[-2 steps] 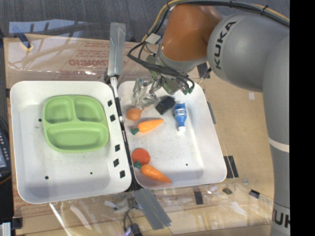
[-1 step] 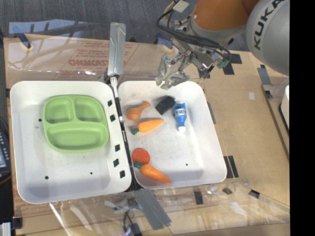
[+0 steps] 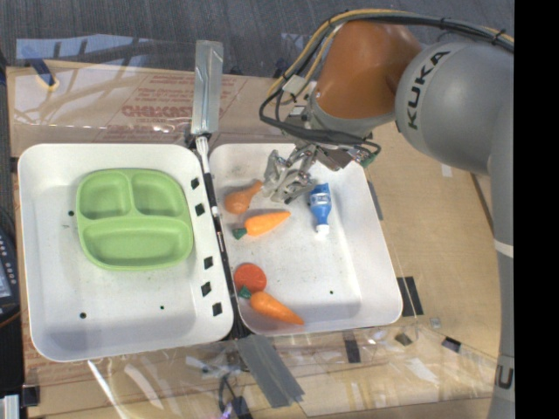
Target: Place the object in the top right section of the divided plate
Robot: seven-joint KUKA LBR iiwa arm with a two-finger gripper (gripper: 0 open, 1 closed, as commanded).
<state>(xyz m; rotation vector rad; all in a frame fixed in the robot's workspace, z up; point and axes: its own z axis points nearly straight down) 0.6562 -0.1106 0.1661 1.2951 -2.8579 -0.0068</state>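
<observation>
Green divided plate (image 3: pixel 135 218) sat in the left bin (image 3: pixel 44 304), all sections bare. Right bin (image 3: pixel 376 269) held a drumstick-like toy (image 3: pixel 242 198), two toy carrots (image 3: pixel 265 223) (image 3: pixel 275 307), a tomato (image 3: pixel 251 277) and a small blue-and-white tube (image 3: pixel 320 206). End effector (image 3: pixel 286 180) hovered over the right bin's top, beside the drumstick; couldn't tell its opening, nothing visibly held.

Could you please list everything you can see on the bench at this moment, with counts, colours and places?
Bins: two, white, side by side on the bench.
Divided plate: one, green, three sections, in the left bin.
Carrots: two, orange, right bin, one mid-left, one at the front.
Drumstick-like toy: one, orange-brown, right bin, upper left.
Tomato-like toy: one, red, beside the front carrot.
Small tube: one, blue and white, right bin, upper middle.
Arm: one, grey with orange band.
Claw: one, low over the right bin's back.
</observation>
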